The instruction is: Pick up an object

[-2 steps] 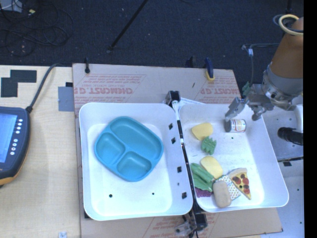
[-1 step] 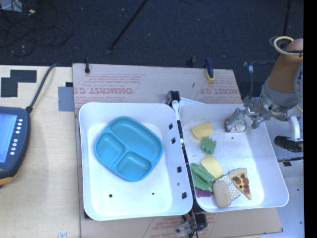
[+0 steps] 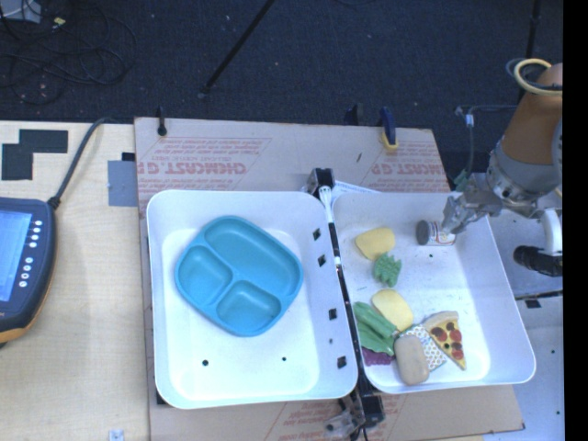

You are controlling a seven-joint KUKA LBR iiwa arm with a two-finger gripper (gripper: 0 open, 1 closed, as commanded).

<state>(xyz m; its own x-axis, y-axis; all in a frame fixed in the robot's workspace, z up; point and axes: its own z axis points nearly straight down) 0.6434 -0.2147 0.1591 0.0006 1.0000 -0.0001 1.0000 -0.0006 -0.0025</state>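
Two white bins are set side by side; the gripper is hung over the right bin, its opening unclear. Food pieces, such as the yellow piece beside it, should be approached squarely from above.

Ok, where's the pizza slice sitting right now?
The pizza slice lies in the right bin's near corner, beside the tan bread piece, below the yellow piece.
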